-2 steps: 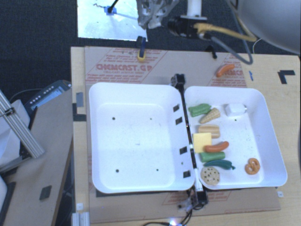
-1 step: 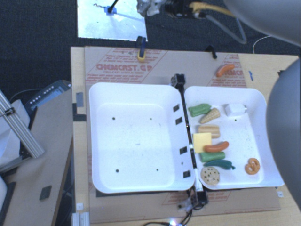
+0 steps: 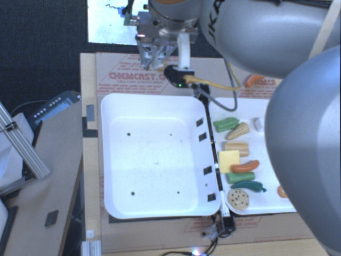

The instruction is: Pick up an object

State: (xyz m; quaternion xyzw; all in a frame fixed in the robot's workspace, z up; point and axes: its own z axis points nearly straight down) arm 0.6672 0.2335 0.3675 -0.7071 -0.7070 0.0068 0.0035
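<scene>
My gripper [image 3: 152,57] hangs high over the cardboard behind the left bin [image 3: 154,164], well apart from the toy foods. Those lie along the left side of the right bin [image 3: 264,143]: a green pod [image 3: 226,124], a corn cob [image 3: 237,130], a tan bun [image 3: 237,147], a yellow cheese slice [image 3: 229,160], a red sausage [image 3: 245,167], a green piece [image 3: 241,177], a dark green pepper [image 3: 248,186] and a round cookie [image 3: 238,198]. The grey arm hides the bin's right part.
An orange piece [image 3: 254,80] lies behind the right bin, another [image 3: 282,192] at the arm's edge. A small white block [image 3: 258,124] sits near the corn. A black divider with a yellow cable [image 3: 210,143] runs between the bins.
</scene>
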